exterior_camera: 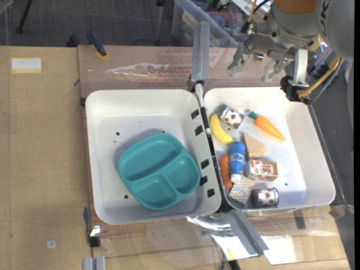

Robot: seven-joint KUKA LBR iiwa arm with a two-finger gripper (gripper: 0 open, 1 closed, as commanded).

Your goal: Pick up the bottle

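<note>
The bottle (237, 158) is blue with a white label and lies in the right bin (306, 151), among a pile of toy food at the bin's left side. My gripper (251, 64) hangs above the far edge of the right bin, well back from the bottle. Its two fingers (235, 62) stand spread apart with nothing between them.
Around the bottle lie a banana (220, 129), a carrot (265, 126), two small cans (231, 117), a carton (263, 170) and a red sausage (225, 171). A teal divided plate (159, 172) sits in the left bin (107, 128). A clear crate (211, 10) stands behind the bins.
</note>
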